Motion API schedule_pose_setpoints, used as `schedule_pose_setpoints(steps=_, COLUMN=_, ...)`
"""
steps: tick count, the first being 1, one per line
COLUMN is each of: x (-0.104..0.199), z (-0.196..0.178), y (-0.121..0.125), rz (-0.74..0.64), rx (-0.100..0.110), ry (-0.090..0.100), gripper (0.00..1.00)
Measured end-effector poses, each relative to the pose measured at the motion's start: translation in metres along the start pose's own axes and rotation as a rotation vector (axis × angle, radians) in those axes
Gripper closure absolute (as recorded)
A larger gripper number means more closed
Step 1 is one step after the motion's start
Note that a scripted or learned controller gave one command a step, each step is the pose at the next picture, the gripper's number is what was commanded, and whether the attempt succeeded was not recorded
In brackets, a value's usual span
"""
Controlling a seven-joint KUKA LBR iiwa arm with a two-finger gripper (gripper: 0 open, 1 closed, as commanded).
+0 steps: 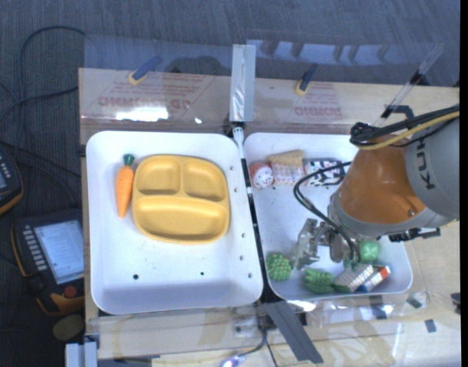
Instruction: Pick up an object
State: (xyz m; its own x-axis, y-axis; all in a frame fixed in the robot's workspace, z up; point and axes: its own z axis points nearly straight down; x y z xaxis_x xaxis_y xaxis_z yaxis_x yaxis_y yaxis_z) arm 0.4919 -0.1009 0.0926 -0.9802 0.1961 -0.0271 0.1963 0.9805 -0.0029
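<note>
My gripper (323,249) hangs low in the right bin (284,212), below the orange wrist band. Its metal fingers sit just above a cluster of small items near the bin's front wall: a green bumpy toy (278,266), a green leafy piece (318,280), a green ball (369,249) and a red, white and blue tube (365,278). I see nothing clearly held between the fingers. At the back of the same bin lie a red and white round item (262,176), a tan wafer-like block (286,164) and a black and white packet (323,167).
The left bin (112,274) holds a yellow divided tray (180,197) with an orange carrot (125,187) beside it on the left. A raised divider (248,205) separates the bins. Cables loop over the arm at the right.
</note>
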Motion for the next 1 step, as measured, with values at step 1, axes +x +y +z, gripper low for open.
schedule_pose_setpoints(steps=1, x=-0.0636, z=-0.1586, y=0.0182, rz=0.102, rx=-0.001, ry=0.024, gripper=1.00)
